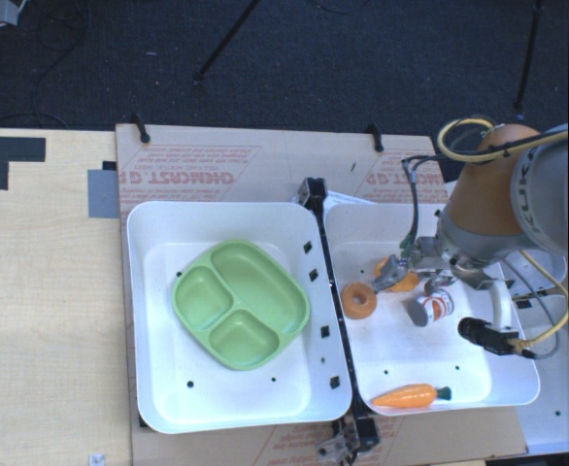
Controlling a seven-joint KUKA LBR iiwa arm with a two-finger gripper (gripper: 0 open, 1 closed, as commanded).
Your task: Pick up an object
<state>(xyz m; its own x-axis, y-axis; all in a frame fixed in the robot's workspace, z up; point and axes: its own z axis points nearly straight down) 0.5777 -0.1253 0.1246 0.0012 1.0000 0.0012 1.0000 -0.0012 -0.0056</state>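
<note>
- Over the right bin [518, 386], the arm [493, 197] reaches in from the right and bends down toward the bin floor, its orange band showing above the wrist.
- At the arm's low end, the gripper [408, 272] hangs near the bin's middle, over a small orange piece [401, 282] that lies partly under it.
- Whether it is spread or closed I cannot tell; the metal parts there are small and blurred, and nothing can be seen clamped in it.
- Just left of the gripper lies an orange ring [359, 301], flat on the floor and close to the divider [328, 289] between the bins.
- Just right and a little toward the front lies a small can [431, 307], tipped on its side, with red and white on it.
- Along the front wall lies a carrot [409, 395], well apart from the gripper, its long axis running left to right with the green end to the right.
- Across the divider, the left bin [153, 396] holds a green tray [240, 303] with three compartments, well away from the arm.
- My judgement: the orange piece directly beneath is the likeliest target, since the gripper needs only to go straight down.
- The ring and can sit close on either side, so a sideways drift could nudge one of them instead of catching anything.
- Nothing is lifted yet, so the pick is not done.
</note>
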